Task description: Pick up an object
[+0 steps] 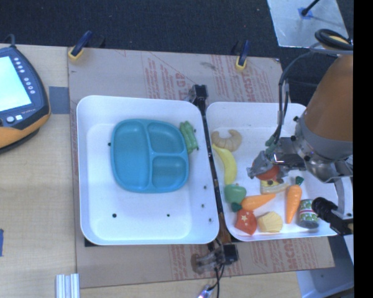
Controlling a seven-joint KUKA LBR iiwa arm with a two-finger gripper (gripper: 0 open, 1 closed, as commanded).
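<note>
The hand [270, 166], low over the toy food in the right bin [255, 113], hovers above a red piece [270, 174], likely its target. Whether it is spread or pinching, I cannot tell.

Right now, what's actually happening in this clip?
A grey and orange arm reaches in from the right over the right bin, which holds toy food. Its pincer sits low among the items, just above a red and white piece, with an orange carrot and a banana nearby. Whether it holds anything can't be told. The left bin holds a blue divided plate with a green item at its edge.
</note>
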